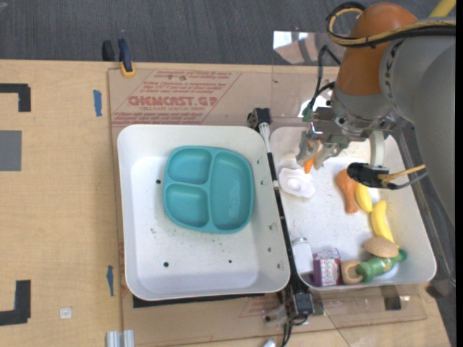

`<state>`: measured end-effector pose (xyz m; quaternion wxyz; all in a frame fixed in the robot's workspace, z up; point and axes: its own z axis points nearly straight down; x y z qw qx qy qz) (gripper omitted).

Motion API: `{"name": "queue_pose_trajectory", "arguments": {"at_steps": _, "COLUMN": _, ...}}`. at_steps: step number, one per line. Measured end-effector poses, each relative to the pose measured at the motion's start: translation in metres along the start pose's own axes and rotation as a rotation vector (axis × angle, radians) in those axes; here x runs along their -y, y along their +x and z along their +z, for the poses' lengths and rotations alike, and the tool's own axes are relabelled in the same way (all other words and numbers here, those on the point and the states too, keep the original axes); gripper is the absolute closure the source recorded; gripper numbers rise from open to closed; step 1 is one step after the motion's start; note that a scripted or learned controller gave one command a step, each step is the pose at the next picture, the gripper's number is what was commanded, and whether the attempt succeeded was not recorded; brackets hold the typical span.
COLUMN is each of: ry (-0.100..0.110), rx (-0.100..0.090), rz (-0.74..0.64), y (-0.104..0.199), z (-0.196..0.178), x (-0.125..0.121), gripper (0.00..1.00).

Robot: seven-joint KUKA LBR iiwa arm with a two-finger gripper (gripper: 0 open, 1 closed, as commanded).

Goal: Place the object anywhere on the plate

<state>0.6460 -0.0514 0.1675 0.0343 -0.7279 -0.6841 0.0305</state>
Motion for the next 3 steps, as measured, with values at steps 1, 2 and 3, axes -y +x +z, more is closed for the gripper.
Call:
{"name": "queue_pose_trajectory", "arguments": {"at_steps": 1, "ry": -0.082, "rx": -0.010, "rz": 0.224, "y": 0.079, "z": -0.014, "x": 0.033, "gripper": 1.00}}
{"name": "queue_pose_trajectory", "arguments": {"at_steps": 2, "ry": -0.085, "rx": -0.018, "rz": 0.407, "y": 0.174, "z": -0.038, "x": 0.078, "gripper": 1.00}}
{"name": "queue_pose_trajectory", "arguments": {"at_steps": 3, "ry": -0.085, "rx": -0.015, "rz": 0.409, "y": 0.171, "z": -0.037, "x": 0.078, "gripper": 0.00}}
